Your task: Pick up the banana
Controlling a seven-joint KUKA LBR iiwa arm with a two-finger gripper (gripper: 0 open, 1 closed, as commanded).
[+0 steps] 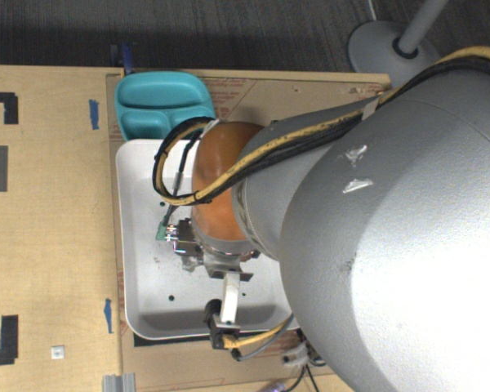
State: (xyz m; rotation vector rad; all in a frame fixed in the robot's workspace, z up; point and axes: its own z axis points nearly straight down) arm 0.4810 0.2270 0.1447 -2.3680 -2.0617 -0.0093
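Over the white bin (139, 219) on the counter (49, 219), the arm (376, 219) hangs low, its orange band (216, 178) above the bin's middle and the pincer (202, 256) pointing down beneath the wrist. From this angle I cannot tell how far open it is, or whether it has anything in it. Where the banana lies I cannot tell either. My guess is under that grey bulk, since the bare bin floor along the left carries just a few dark specks. A teal tray (159, 104) sits at the bin's far end, against its rim. I read this as the reach-and-grasp step. To do it well: centre across the banana's narrow width, not along its curve, come down gently, close firmly, then lift straight up, away from the tray and the bin wall.
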